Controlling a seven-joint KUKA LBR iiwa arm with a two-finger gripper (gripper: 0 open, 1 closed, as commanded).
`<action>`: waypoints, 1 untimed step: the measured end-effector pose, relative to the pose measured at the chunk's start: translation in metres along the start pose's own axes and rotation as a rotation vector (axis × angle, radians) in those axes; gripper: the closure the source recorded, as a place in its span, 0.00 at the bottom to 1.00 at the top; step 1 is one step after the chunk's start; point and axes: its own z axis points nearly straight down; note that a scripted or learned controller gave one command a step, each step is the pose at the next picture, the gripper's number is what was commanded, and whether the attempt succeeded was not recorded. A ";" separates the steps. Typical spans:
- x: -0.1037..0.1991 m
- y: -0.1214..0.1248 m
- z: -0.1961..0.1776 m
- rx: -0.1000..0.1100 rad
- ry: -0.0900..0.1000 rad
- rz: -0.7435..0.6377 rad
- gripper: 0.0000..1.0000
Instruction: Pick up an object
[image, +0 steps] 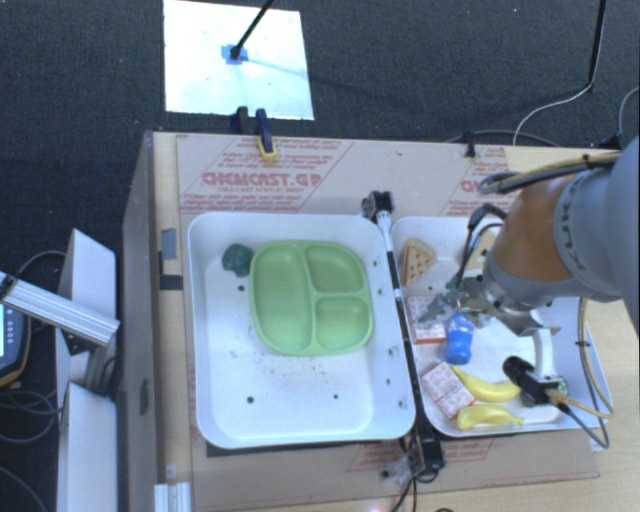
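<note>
In the right bin (575, 330), my gripper (447, 306) hangs low over the left half, with the grey and orange arm behind it to the right. A small blue bottle (458, 341) stands just below and in front of the gripper, very close to it; whether they touch is unclear. A pizza slice toy (417, 262) lies at the bin's back left. A red and white packet (426, 322) lies partly under the gripper. A second packet (445, 389) and two yellow bananas (487, 385) (488, 417) lie at the front.
The left bin (215, 400) holds a green divided plate (310, 298) and a dark green lump (237, 259) at its back left. A black divider strip (395, 300) runs between the bins. Cables trail at the right.
</note>
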 end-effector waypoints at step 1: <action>0.001 0.002 -0.011 -0.003 0.003 -0.001 1.00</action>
